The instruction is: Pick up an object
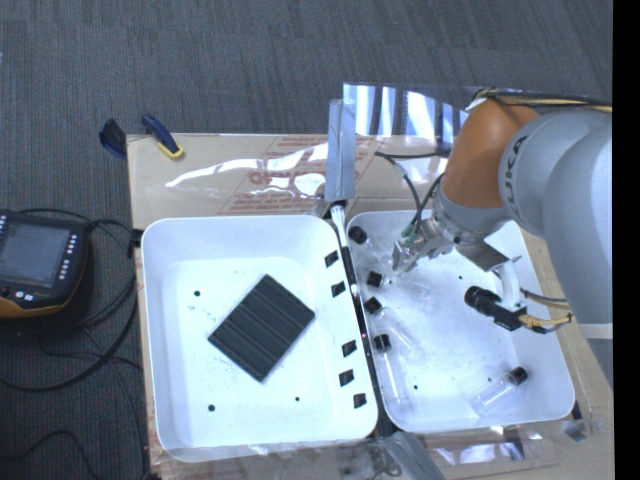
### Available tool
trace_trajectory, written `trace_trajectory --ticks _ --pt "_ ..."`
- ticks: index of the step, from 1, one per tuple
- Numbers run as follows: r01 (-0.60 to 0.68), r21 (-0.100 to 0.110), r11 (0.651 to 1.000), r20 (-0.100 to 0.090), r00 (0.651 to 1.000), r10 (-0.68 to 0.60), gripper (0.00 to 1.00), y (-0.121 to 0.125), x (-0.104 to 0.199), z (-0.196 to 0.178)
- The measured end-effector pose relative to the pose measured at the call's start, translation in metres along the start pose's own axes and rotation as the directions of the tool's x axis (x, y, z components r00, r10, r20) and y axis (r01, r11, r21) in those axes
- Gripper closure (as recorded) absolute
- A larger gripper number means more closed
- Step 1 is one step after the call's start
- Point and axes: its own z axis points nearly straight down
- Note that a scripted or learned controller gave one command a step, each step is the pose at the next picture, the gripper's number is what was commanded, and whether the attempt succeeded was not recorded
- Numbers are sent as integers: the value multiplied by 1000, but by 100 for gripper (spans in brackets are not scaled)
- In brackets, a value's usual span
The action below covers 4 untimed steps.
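Hovering at the right bin's (560, 388) ten o'clock, the gripper (405, 253), finger state untellable, risked slipping off clear vials (497, 388)

**Bright, even light with glare at the far side**

Both white bins (160, 268) are brightly lit and nearly blown out. Strong glare streaks the brown board (250, 173) and the shiny panel (400, 113) farther back. Shadows are soft. The picture is slightly grainy and soft throughout.
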Motion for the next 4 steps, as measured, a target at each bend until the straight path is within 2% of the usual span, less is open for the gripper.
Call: trace_trajectory --ticks 1,4 --pt "0 0 1000 0 1000 0 0 0 0 0" --pt "0 0 1000 0 1000 0 0 0 0 0"
